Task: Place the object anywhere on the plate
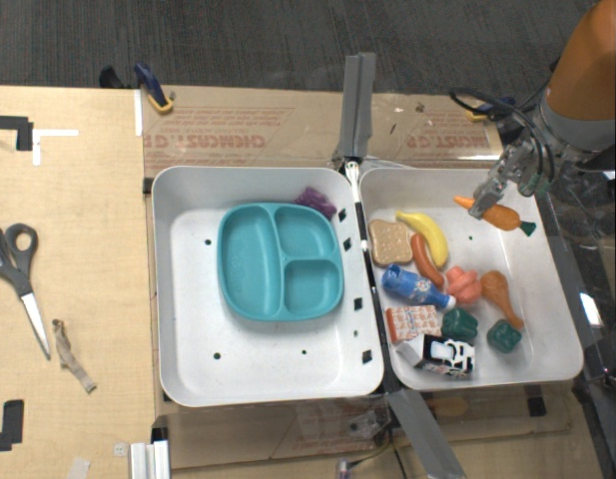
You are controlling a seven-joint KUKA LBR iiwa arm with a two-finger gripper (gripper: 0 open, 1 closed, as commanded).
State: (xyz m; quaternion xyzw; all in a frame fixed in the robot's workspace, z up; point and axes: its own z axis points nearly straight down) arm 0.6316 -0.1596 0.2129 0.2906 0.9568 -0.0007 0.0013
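Near the front edge of the right bin (557, 307) lie mixed toy foods, the teal divided plate (282, 261) sits mid-floor in the left bin (178, 297), and by the right bin's far right corner the tool (490, 200) pinches a toy carrot (501, 216), lifted.

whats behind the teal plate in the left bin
A small purple object lies just behind the teal plate, at its far right corner against the bin wall. The plate's rim covers its lower part.
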